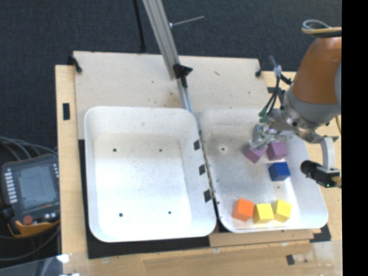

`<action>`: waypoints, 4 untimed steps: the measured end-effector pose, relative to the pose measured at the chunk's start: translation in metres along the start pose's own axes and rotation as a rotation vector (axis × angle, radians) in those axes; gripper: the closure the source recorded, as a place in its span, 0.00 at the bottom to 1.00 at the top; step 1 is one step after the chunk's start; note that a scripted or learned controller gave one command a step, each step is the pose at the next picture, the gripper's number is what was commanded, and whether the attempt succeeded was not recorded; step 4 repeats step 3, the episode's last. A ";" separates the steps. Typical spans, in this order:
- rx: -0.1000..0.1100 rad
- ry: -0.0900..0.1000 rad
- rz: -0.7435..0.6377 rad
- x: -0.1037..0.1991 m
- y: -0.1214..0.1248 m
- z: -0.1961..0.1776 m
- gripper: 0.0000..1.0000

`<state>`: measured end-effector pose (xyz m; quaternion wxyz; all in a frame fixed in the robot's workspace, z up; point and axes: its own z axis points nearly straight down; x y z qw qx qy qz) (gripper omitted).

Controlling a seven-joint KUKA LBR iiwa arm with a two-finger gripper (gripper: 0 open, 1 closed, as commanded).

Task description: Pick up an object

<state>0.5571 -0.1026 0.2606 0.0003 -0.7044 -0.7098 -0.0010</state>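
Right bin (230, 223) | purple block (253, 153) just below fingers (260, 138) | grip state: cannot tell

We see two bins (144, 171) of white plastic, matt and speckled; just below the gripper (261, 137) the blocks (261, 210) look like matt foam; the bench (132, 82) is pale, bare wood; the slanting rail (161, 27) is ribbed metal.

Purple block (253, 153) – tilted, beside second purple block (277, 149).
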 end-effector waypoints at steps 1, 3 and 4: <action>0.001 -0.001 0.001 0.052 -0.013 0.010 1.00; 0.000 0.000 0.000 0.166 -0.009 0.004 1.00; 0.000 0.000 0.000 0.166 -0.009 0.004 1.00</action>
